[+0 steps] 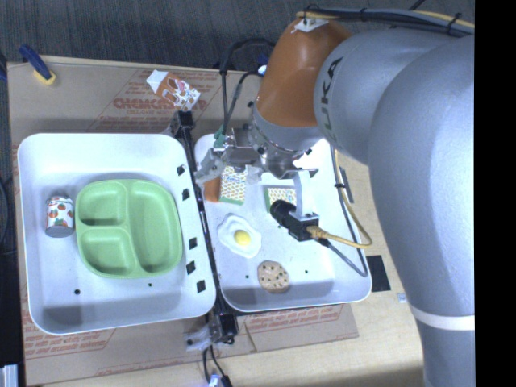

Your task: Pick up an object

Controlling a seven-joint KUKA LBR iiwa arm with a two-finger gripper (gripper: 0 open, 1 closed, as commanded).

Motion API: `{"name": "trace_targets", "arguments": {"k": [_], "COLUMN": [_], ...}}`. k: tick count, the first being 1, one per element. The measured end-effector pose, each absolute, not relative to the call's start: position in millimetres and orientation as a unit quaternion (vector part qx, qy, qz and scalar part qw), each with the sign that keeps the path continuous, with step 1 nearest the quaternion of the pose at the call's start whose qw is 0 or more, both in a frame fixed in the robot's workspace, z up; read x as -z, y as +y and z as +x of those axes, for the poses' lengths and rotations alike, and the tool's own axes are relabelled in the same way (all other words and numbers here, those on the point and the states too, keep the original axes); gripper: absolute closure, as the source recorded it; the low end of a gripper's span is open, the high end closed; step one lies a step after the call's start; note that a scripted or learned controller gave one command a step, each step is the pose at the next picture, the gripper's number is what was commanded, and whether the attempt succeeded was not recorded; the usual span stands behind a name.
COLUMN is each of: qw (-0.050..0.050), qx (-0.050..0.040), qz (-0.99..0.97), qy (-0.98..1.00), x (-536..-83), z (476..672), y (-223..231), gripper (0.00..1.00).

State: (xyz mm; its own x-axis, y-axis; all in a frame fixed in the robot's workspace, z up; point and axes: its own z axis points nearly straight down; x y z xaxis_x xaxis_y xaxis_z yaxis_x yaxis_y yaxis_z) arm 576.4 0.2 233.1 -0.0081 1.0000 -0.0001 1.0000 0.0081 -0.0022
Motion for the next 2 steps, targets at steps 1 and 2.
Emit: {"name": "trace_targets", "arguments": {"k": [1, 2], "qw": [0.001, -0.001], "qx": [-0.0025, -0.0002], "qz": [-0.705, -0.706], "qy": [-0.709, -0.709], "x": [-191, -275], "z": [570.1, 553.1], "y": [-39, -86], "gripper": [0.00, 0.00]}}
